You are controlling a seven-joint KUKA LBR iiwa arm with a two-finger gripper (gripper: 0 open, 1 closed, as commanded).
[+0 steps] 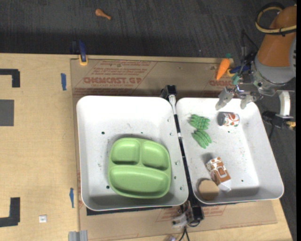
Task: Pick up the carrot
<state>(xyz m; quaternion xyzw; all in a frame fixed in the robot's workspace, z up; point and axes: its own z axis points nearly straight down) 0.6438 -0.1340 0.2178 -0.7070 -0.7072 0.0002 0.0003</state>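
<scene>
The carrot (223, 68), orange with a green top, lies on the brown bench board just behind the far edge of the right bin (263, 155), outside both bins. My gripper (233, 99) hangs at that bin's far rim, a little in front of and to the right of the carrot. Its two grey fingers (222, 100) are spread apart and open, with nothing between them. Below the gripper, a small white and red can (229, 119) lies on the bin floor.
The right bin also holds two green pods (201, 129), an orange and white box (218, 170) and a brown round piece (208, 188). A green divided plate (139, 166) sits in the left bin (94, 141). A small orange object (102, 14) lies on the dark floor far back.
</scene>
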